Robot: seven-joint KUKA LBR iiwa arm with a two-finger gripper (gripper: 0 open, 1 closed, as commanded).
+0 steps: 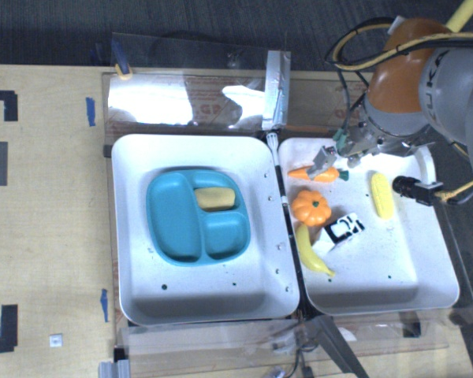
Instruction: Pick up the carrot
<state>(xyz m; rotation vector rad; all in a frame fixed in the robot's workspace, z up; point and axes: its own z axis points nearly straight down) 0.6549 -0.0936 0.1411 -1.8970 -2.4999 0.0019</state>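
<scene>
Curved yellow banana (311, 252) lies well below fingers. Gripper (328, 162) over small orange carrot (315, 175); finger state unclear. Centre your jaws across carrot before clamping.

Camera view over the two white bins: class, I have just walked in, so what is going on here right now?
A grey KUKA arm with an orange band reaches in from the right over the right white bin. Its gripper is down at the small orange carrot near the bin's back left corner; the carrot lies on the bin floor. Beside it sit a small orange pumpkin, a yellow banana, a yellow corn cob and a black-and-white block. The left white bin holds a blue divided tray with a yellow piece.
</scene>
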